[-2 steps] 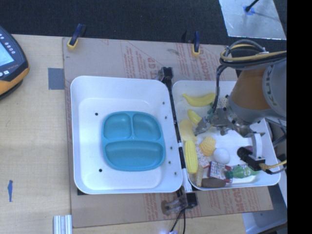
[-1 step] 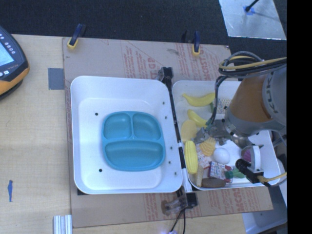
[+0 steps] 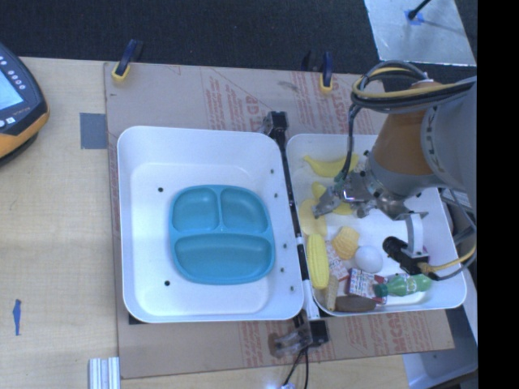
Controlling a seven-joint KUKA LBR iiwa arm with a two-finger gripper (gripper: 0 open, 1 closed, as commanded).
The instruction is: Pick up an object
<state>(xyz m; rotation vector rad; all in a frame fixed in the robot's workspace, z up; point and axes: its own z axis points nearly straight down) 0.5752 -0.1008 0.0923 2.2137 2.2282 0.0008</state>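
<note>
You've got the gripper (image 3: 334, 198) low over the right bin (image 3: 451, 217), at its upper-left part near the yellow banana (image 3: 324, 166). Jaws: can't tell if open or closed from this angle. Pickable items sit in that bin's lower half: corn cob (image 3: 317, 260), white egg (image 3: 369, 258), green bottle (image 3: 405, 284). Left bin (image 3: 138, 217) holds a blue divided plate (image 3: 221, 235).

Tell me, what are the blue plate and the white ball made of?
The blue plate looks like matte moulded plastic: one even colour, soft rounded dividers. The white ball looks smooth and hard, maybe plastic, though it's too small to tell for sure.
</note>
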